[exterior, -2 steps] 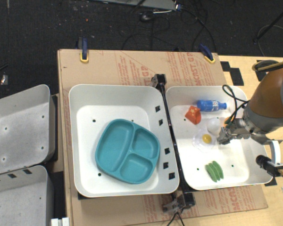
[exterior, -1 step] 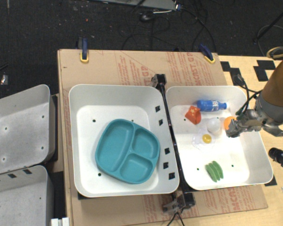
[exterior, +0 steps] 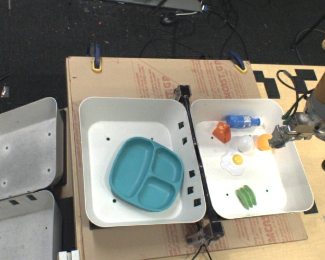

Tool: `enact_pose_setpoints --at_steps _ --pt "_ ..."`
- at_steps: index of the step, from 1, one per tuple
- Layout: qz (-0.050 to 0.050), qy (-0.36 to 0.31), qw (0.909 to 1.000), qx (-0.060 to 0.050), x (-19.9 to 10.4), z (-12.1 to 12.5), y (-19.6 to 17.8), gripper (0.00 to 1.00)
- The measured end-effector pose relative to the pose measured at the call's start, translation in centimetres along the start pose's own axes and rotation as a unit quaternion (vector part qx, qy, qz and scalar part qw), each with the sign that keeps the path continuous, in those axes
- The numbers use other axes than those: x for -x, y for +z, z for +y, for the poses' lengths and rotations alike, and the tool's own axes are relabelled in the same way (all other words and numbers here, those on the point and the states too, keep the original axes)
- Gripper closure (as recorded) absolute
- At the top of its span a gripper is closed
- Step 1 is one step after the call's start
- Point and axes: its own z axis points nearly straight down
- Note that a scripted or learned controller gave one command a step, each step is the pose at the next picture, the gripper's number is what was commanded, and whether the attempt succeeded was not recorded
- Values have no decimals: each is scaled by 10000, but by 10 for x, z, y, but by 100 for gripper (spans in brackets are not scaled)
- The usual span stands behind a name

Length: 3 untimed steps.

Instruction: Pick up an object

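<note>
So from my seat, the gripper (exterior: 278, 136) sits at the right bin's (exterior: 292, 191) right wall, right up against the orange ball (exterior: 264, 142). Can't tell what the jaws are doing from this angle. A blue bottle (exterior: 242, 122), red block (exterior: 222, 132), white ball (exterior: 244, 143), fried egg toy (exterior: 234, 162) and green pod (exterior: 246, 196) share that bin. The teal divided plate (exterior: 146, 173) fills the left bin (exterior: 97, 145).

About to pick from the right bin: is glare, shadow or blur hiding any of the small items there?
Camera view: lighting is even and soft, with no strong glare on the right bin. The blue bottle, fried egg and green pod read sharp. The gripper looks a little soft beside the orange ball.
</note>
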Motion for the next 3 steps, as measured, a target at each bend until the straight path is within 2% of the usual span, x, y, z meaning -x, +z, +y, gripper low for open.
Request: enact_pose_setpoints --at_steps 1,3 --pt "-1 -1 10000 -3 0 2 -53 100" --pt "22 -22 10000 -43 -105 -1 -18 100"
